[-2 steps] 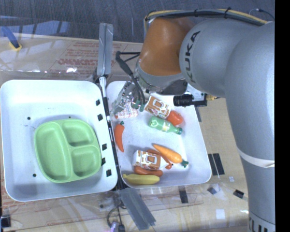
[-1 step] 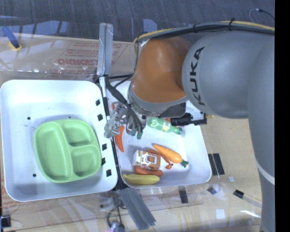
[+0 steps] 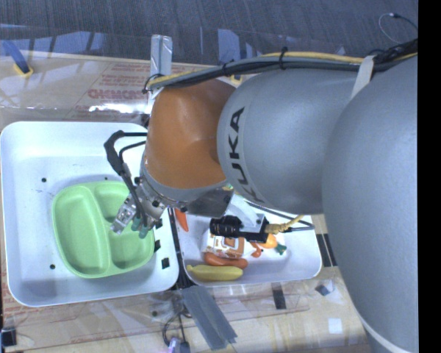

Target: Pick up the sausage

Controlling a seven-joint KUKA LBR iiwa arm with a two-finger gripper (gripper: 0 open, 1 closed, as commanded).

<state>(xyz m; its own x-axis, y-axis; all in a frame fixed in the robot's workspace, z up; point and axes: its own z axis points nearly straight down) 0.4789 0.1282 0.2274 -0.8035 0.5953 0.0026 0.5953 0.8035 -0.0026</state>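
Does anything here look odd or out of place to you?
One thing: the gripper hangs over the green divided plate in the left bin, while the sausage lies in the right bin beside a banana. Nothing looks spilled or broken.

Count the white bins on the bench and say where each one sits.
2. The left bin holds a green divided tray. The right bin holds toy food and is largely covered by the arm, so more items may be hidden.
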